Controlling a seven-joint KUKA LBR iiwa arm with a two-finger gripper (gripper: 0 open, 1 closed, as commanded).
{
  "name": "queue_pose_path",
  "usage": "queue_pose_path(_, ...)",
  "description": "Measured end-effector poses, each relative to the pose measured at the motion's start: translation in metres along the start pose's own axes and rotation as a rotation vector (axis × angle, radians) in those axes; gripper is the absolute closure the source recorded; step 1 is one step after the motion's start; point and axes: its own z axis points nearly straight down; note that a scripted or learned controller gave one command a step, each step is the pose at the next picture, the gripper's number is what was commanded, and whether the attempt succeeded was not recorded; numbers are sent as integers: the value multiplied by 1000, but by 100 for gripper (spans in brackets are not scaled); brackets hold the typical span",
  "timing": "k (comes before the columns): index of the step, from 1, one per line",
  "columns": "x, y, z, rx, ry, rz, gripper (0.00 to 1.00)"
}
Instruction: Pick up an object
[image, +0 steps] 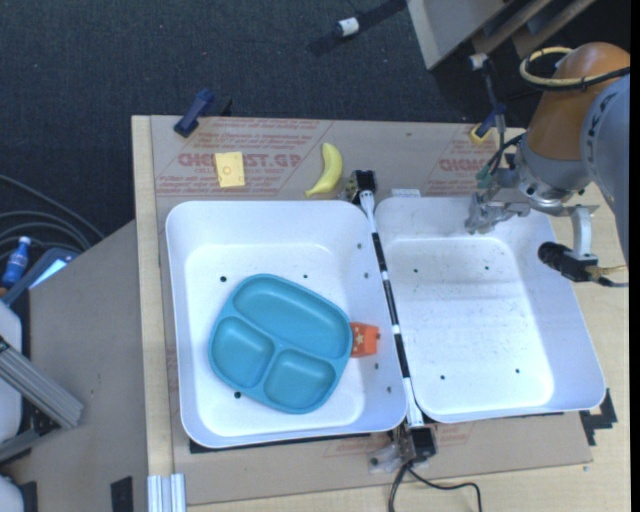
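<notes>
While the gripper (487, 214) hangs over the far edge of the right bin (545, 385), I cannot tell how it is set, and nothing shows in its grasp, so the pick seems not yet begun. Candidates lie well apart in the left bin (190, 240): a blue divided plate (280, 342) with a small orange object (364, 339) touching its right rim. A banana (326, 170) rests on the bench beyond.
</notes>
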Motion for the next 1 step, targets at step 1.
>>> queue_pose_path(1,0,0,0,1,0,0,0)
